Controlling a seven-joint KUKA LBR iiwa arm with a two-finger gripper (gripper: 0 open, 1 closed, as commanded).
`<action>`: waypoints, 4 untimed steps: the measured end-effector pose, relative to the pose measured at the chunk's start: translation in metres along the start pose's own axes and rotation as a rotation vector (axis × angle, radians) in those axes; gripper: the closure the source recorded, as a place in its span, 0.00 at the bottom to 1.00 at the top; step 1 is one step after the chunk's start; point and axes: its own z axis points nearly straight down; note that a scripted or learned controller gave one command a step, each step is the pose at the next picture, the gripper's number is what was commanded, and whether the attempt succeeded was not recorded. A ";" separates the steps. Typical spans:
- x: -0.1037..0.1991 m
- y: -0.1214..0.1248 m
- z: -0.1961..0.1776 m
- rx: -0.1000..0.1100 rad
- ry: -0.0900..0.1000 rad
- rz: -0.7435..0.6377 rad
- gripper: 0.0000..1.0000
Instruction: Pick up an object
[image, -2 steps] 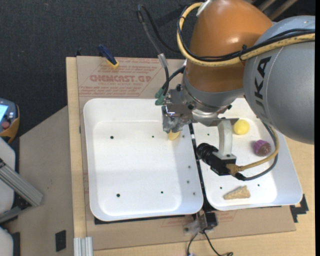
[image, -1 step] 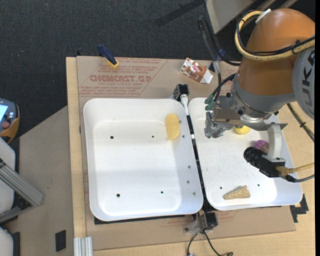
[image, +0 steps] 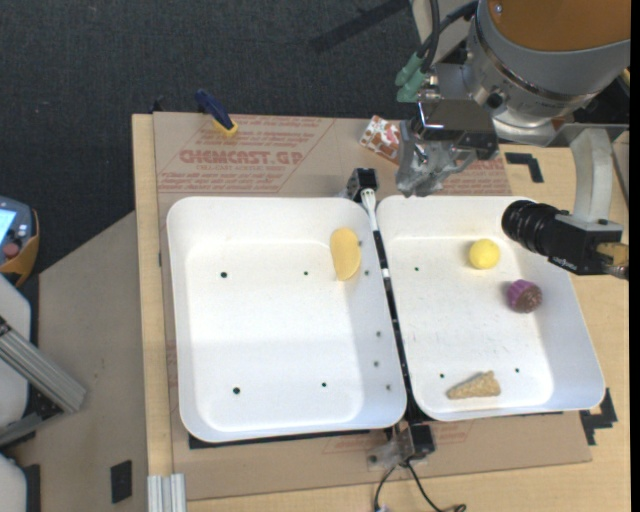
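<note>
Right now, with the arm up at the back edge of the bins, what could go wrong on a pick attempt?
1. The end effector sits over the back rim of the right bin, so a straight descent might strike the rim.
2. The yellow ball and purple ball are round and may roll away on contact.
3. The yellow oblong piece lies close to the divider between the bins, leaving little finger room on that side.

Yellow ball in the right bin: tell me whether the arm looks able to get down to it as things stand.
Probably yes. The yellow ball lies alone on the floor of the right bin, apart from the purple ball and the walls. The gripper hangs over the bin's far rim, with nothing between it and the ball.
</note>
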 end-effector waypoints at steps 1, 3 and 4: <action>-0.013 -0.006 -0.016 0.015 -0.008 0.009 1.00; 0.033 -0.008 0.073 0.029 -0.010 0.001 1.00; -0.048 -0.008 0.071 0.021 -0.010 0.018 1.00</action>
